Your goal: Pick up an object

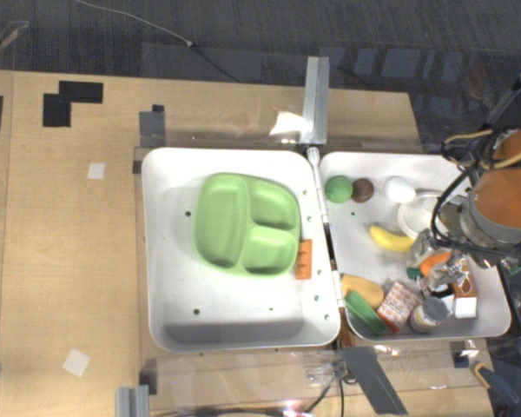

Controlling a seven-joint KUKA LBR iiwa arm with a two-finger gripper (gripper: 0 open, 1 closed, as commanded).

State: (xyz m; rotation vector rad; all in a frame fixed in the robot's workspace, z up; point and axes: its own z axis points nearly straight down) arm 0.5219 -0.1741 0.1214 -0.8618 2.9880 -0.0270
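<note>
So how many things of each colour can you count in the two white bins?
Green: 3, a divided plastic tray, a small ball, a long block
Yellow: 1, a banana
Brown: 1, a small ball
Orange: 1, a small flat piece
Total: 6 that are plain to see; the clutter by the gripper is too jumbled to count.

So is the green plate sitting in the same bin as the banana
No, the green plate lies in the left bin, while the banana lies in the right bin.
</note>
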